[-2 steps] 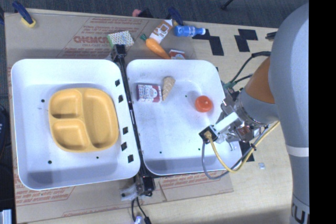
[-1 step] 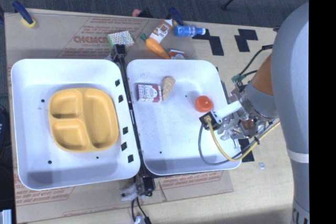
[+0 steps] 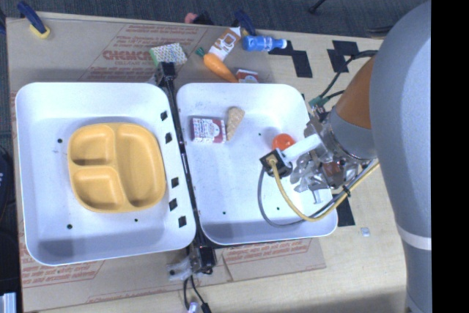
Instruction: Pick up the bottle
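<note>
While the bottle (image 3: 262, 44) I'm after sits outside both bins, lying on its side on the cardboard just past the back rim of the right bin (image 3: 242, 227), my gripper (image 3: 311, 172) is parked low over the right side of that same bin, well apart from it. So yeah, not exactly lined up. Honestly I can't tell from this angle whether my jaws are spread or pressed together; the wrist hardware and a yellow cable loop (image 3: 282, 203) clutter everything, and nothing visibly sits between them.

Right beside the bottle there's an orange carrot-looking thing (image 3: 218, 67) and a small carton (image 3: 225, 42), all bunched near the rim. Inside my bin: a red packet (image 3: 207, 129), a cone-shaped piece (image 3: 234, 121), and an orange ball (image 3: 283, 140) close to my wrist. The left bin (image 3: 37, 113) holds a yellow divided tray (image 3: 116, 165).

What worries me: the bottle's round and lying down, so a sloppy approach could roll it away. The clutter next to it means I might pinch the carrot thing instead, or clip the bin rim reaching over.
</note>
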Robot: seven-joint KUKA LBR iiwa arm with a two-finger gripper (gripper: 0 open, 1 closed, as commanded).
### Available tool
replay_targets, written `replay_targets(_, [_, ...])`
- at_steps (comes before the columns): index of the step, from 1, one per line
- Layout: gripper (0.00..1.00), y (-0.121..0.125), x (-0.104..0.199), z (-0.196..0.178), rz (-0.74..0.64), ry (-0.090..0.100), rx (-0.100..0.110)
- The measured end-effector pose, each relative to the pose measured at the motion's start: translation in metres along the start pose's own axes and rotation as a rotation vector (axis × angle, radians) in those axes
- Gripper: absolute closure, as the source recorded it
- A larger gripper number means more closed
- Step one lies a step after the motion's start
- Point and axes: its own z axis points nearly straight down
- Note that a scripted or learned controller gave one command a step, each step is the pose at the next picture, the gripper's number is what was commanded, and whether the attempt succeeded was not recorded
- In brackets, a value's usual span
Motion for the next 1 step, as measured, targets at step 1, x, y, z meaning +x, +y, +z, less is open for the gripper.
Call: replay_targets(1, [1.00, 0.0095, -0.0024, -0.0007, 0.002, 0.000, -0.001])
